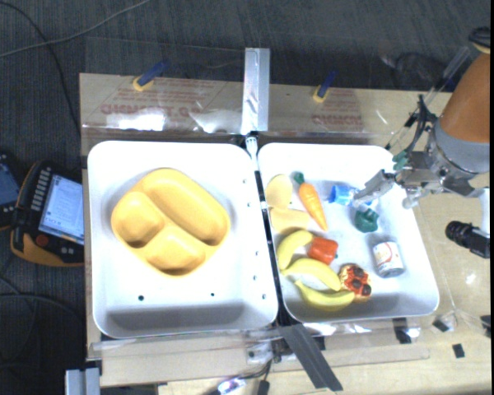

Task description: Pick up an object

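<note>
Camera view, right bin: gripper low at centre-right of the frame over a teal object — jaw state cannot be told — carrot, bananas, small can nearby as candidates — left bin holds a yellow tray.

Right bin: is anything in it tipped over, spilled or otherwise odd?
The small can lies on its side in the right bin rather than upright. The toy foods are heaped against the bin's left wall, the carrot across them. Nothing looks spilled or broken.
</note>
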Motion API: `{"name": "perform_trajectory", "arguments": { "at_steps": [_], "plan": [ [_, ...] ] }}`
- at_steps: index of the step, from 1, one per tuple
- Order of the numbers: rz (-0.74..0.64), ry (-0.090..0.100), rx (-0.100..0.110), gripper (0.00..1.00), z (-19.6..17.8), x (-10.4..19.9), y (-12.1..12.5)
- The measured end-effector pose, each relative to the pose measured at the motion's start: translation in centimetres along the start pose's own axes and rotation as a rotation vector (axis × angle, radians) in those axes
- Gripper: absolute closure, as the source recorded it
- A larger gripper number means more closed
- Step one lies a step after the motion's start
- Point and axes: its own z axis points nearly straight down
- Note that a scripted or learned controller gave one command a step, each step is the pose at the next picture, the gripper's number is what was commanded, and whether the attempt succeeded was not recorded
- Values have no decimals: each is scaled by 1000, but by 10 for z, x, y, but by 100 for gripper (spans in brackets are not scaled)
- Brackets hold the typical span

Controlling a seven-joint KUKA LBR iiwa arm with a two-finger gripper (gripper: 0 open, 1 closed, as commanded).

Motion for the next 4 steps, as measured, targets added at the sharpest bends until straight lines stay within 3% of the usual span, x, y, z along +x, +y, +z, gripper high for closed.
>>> {"name": "perform_trajectory", "arguments": {
  "at_steps": [1, 2, 3, 4],
  "plan": [
    [-233, 0, 0, 0, 74, 45, 41],
    [-228, 3, 3, 100, 69, 46, 41],
    [-228, 3, 3, 0, 69, 46, 41],
    [-232, -11, -21, 0, 149, 69, 71]
  ]
}}
